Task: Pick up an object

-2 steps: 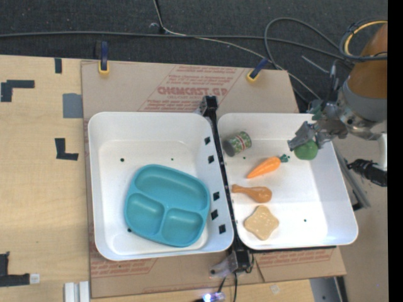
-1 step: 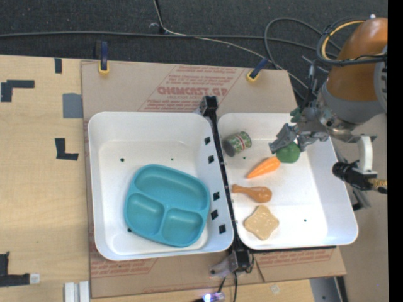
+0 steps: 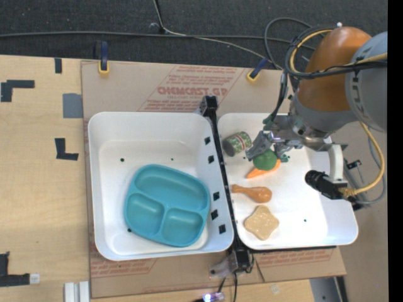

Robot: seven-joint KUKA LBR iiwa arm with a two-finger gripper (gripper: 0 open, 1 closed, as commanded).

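My tool [image 3: 269,148] sits low over the carrot [image 3: 264,163], just right of the can [image 3: 238,143]; grip state unclear, perhaps nothing lifted yet.

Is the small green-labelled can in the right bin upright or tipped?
Tipped. The small green-labelled can lies on its side on the floor of the right white bin, its round end facing the divider, beside the gripper.

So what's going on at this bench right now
A robot arm reaches in from the right, its gripper low over the right bin, right at a toy carrot. Whether it has hold of the carrot can't be told. A small can, a drumstick and a cracker-like piece lie nearby. The left bin holds a blue divided tray.
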